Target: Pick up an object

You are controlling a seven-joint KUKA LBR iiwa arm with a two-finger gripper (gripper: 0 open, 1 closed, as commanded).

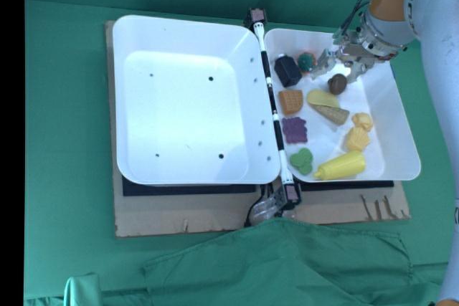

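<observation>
On your left sits the left bin (143, 39), with a few small dark dots on its white floor. A thin black-and-white divider bar (271, 100) runs between it and the right bin (401, 154), which holds all the small objects. Along that bin's left side you see a black block (287, 70) at the top, an orange waffle-like piece (290, 102) below it, a purple grape cluster (294, 130), then a green piece (302, 160) near the front. A small green and red item (307, 61) lies just beside the black block. Toward the middle, a brown round object (337, 84) lies directly under the gripper (343, 62); below it rests a yellow slice touching a tan cone (326, 106). Further right you find two small yellow pieces (358, 131) and a yellow bottle-shaped toy (341, 167) lying on its side. The gripper hangs over the bin's top area, fingers spread apart on either side above the brown object, nothing between them.
</observation>
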